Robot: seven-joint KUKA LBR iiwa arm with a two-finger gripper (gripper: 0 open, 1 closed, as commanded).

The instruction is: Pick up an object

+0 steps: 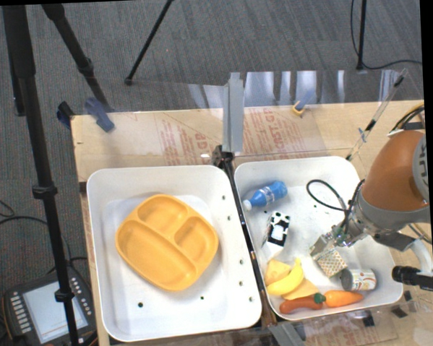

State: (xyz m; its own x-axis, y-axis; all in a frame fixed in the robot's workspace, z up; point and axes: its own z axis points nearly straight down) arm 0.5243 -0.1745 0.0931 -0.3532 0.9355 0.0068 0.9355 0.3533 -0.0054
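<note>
Objects sit in the right bin (346, 167); gripper (329, 255) low among them, grasp state cannot be told. Nearby: can (358, 279), carrot (326, 299), banana (286, 281), blue bottle (265, 195). Yellow plate (167, 241) in left bin (103, 211).

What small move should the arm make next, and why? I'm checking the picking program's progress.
Probably a short descent. The gripper hangs in the right bin just over a small mesh-patterned object, with nothing visibly held. The can and banana lie close, so going straight down looks safest.
</note>
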